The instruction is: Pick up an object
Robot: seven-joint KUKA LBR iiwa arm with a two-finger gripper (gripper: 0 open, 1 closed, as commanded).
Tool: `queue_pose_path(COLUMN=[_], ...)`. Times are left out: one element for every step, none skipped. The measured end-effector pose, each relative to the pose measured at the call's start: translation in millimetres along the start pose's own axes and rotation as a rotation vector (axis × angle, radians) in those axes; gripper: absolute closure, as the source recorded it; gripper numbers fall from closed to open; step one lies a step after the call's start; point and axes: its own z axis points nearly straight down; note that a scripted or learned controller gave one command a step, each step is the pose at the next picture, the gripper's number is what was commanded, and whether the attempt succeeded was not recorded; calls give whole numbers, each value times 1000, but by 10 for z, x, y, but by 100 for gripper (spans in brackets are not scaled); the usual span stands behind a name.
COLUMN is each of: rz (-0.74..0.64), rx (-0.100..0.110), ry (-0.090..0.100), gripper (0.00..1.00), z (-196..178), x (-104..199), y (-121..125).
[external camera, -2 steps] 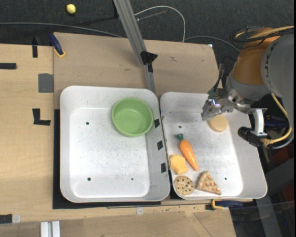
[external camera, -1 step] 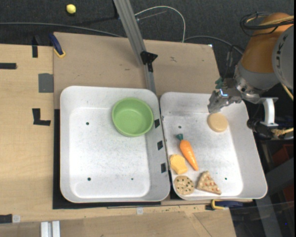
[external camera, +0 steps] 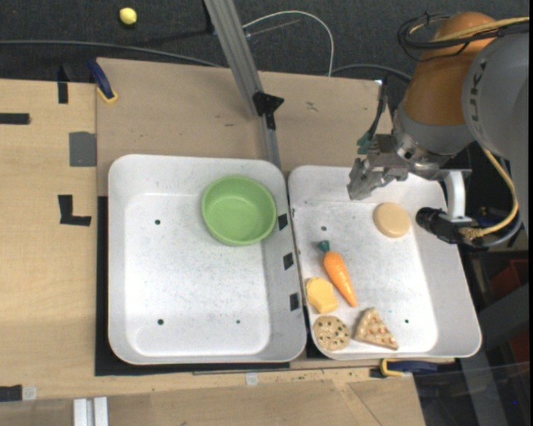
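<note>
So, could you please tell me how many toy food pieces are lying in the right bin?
5: a tan bun near the claw, a carrot mid-bin, a yellow piece beside it, a cookie and a pizza slice at the front.

The arm (external camera: pixel 480 69) is cut off by the frame's right and top edges, so its base lies out of sight. Its gripper (external camera: pixel 366 185), at the far rim of the right bin (external camera: pixel 444 327), appears as a grey blur, with detail too soft to resolve. A grey pole (external camera: pixel 235 47) behind the bins runs out of the top edge. Left of that pole, a small yellow object (external camera: pixel 128 15) on the dark floor is too small to identify. The bench (external camera: pixel 35 264) is cropped at the left and bottom edges.
</note>
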Motion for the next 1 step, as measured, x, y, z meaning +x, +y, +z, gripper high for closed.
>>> queue_pose_path(rz=[0], rx=[3], ry=[-1], gripper=[100], z=[90], x=[546], y=[54])
